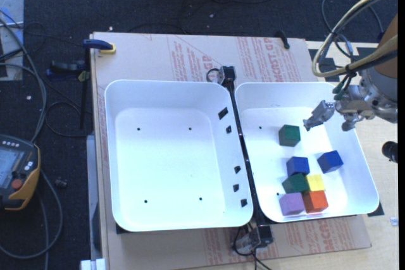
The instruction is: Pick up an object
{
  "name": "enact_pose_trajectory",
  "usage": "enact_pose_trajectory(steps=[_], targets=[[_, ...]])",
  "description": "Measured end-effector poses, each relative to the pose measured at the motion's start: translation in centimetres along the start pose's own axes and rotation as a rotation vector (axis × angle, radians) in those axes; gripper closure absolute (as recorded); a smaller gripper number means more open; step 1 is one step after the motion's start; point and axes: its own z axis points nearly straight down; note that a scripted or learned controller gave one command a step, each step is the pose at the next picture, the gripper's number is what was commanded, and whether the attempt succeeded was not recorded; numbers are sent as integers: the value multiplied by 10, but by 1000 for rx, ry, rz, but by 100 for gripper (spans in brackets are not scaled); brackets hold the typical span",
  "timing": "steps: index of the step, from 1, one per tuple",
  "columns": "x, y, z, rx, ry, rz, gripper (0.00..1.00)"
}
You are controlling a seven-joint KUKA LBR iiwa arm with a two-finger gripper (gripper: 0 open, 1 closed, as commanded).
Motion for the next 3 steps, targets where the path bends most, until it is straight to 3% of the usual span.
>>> enact_pose_trajectory(steps=[3], targets=[[-6,1,139,4,1,1,0]])
